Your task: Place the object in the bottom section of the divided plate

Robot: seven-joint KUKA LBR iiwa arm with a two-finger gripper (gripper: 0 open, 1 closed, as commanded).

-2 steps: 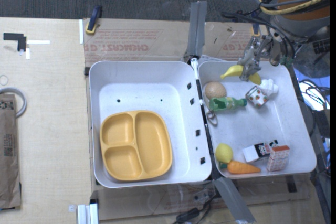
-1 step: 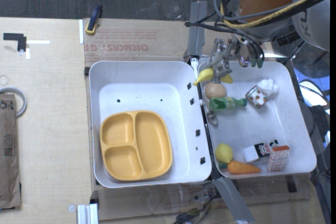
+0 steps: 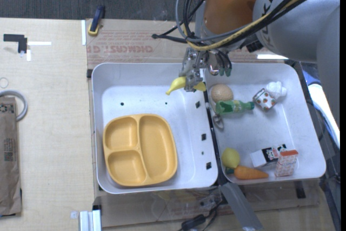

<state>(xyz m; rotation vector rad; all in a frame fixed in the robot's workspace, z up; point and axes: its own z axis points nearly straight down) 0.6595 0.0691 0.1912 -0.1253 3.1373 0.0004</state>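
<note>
My gripper point(image 3: 190, 79) sits at upper centre of the frame, over the far edge of the left bin point(image 3: 108, 116), just beside the divider between the two bins. A banana point(image 3: 178, 84) is at the fingers: its yellow body runs from left of the gripper across to a bit showing on its right, so I judge the jaws pinched on the banana, though the contact itself is small and partly hidden by the wrist. The banana appears lifted clear of the bin floor, but the slant makes that hard to confirm. The plate point(image 3: 140, 149) lies lower left of the gripper, in the near half of the left bin, all three sections bare. Pick looks done; carry and release are left. The target, as I read it, is the small section at the lower left of the plate, well apart from the banana. In the right bin point(image 3: 303, 116): an egg-like ball point(image 3: 221, 93), a green bottle point(image 3: 234, 107), a lemon point(image 3: 231, 157), a carrot point(image 3: 251, 173), small cartons.
</note>
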